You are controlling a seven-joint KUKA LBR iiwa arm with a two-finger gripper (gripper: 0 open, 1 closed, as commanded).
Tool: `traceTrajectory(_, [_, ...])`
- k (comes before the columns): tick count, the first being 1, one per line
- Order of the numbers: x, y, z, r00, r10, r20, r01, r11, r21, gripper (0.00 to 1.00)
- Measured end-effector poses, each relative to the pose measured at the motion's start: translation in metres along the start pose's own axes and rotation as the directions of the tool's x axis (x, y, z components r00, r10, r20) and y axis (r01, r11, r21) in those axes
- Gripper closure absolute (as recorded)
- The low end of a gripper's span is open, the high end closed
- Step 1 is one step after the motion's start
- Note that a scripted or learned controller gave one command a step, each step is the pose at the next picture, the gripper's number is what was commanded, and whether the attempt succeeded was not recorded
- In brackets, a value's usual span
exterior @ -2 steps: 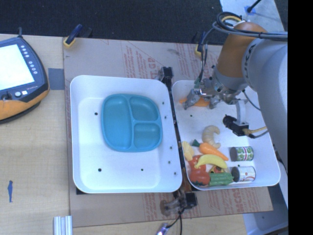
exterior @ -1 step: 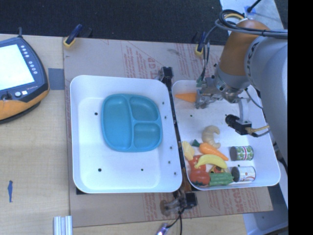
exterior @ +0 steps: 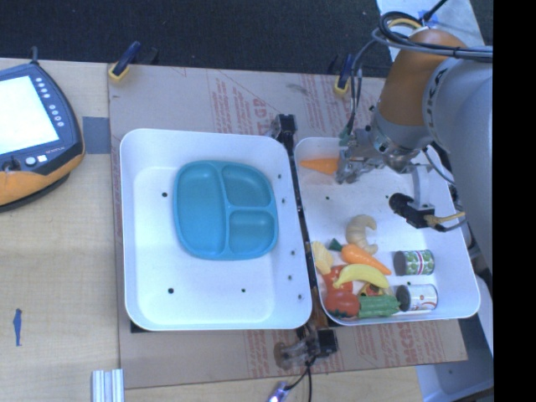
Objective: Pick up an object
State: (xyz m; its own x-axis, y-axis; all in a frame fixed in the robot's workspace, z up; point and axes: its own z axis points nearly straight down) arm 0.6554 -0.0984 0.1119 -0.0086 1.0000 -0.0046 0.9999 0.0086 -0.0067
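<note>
Grey-and-orange arm's gripper (exterior: 346, 169) low in the far left corner of the right bin (exterior: 444, 224), meeting the thick end of an orange toy carrot (exterior: 317, 165), open or closed cannot be told, blue divided plate (exterior: 224, 209) in the left bin (exterior: 146, 249), toy food heap (exterior: 358, 285) and two small cans (exterior: 415, 280) at the right bin's near side.

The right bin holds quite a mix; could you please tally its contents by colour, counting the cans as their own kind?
Cans: 2
Orange pieces: 2
Yellow pieces: 2
Red pieces: 1
Green pieces: 1
Cream pieces: 1
Total: 9, though the heap may hide more.
</note>
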Motion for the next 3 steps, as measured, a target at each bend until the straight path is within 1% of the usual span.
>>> traceTrajectory(1, [-0.014,-0.019,-0.076,1.0,0.006,-0.004,-0.006,1.0,-0.006,1.0])
traceTrajectory(2, [-0.014,-0.019,-0.075,1.0,0.006,-0.004,-0.006,1.0,-0.004,0.0])
traceTrajectory(3, [0.003,-0.003,0.021,1.0,0.003,-0.003,-0.003,1.0,0.0,0.0])
